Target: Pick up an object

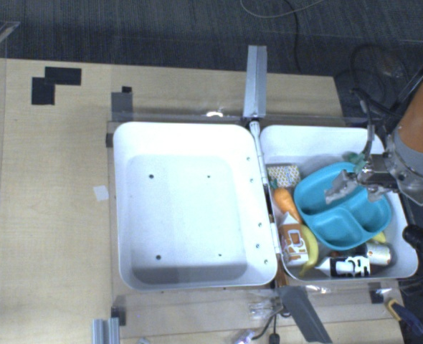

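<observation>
- Claw [346,185]: positioned over the right bin [411,262], above the upper part of the blue divided dish [340,224]. The metal fingers [338,187] point toward the left of the view and lie across the dish's upper compartment.
- Claw state: how far the fingers stand apart cannot be told from this angle. Contact with the dish surface cannot be confirmed either. Nothing is visibly held between the fingers.
- Bins: two shallow white bins sit side by side on the pale wooden surface [46,213]. The left bin [183,206] shows a bare white floor with small dark dots.
- Task objects: all lie in the right bin.
- Count, blue divided dish: one, two compartments, tilted, occupying the middle of the bin.
- Count, orange carton [291,236]: one, lying along the bin's left wall, just beside the dish.
- Count, yellow banana [310,248]: one, curved between the carton and the dish's lower edge.
- Count, black bottle [356,264]: one, with white lettering and a pale cap, lying on its side at the near wall, below the dish.
- Count, speckled packet [283,174]: one, at the bin's upper left corner.
- Arm [419,131]: enters from the right edge of the view. The orange band is seen above the grey wrist, and the wrist extends leftward over the right bin's far right portion.
</observation>
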`<state>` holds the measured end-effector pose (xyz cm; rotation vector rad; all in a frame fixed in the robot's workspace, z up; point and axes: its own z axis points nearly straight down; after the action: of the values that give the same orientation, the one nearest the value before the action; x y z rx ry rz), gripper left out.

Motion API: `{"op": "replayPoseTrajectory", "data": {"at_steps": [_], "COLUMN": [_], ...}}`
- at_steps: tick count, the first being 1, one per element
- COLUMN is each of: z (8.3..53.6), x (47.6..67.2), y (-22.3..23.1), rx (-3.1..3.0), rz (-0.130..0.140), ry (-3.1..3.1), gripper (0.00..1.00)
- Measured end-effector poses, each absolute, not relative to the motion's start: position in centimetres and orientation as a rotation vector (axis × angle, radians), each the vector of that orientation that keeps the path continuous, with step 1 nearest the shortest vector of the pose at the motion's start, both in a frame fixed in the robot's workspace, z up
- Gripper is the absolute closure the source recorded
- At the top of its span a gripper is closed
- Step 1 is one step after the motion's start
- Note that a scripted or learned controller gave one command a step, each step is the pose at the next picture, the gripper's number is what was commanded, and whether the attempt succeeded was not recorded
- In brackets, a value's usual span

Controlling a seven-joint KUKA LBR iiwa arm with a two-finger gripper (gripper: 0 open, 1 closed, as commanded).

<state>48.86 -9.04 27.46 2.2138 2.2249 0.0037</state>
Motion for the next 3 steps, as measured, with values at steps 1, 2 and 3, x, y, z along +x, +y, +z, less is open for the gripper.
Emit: {"op": "replayPoseTrajectory", "data": {"at_steps": [1, 2, 3], "z": [18.4, 16.8, 16.0], "x": [49.8, 48.8, 48.9], "y": [-2.4, -10.8, -17.6], "rx": [1.943, 1.854, 1.724], "rz": [0.003, 0.003, 0.003], "ry": [2.466, 2.531, 2.618], "gripper": [0.00, 0.00, 0.00]}}
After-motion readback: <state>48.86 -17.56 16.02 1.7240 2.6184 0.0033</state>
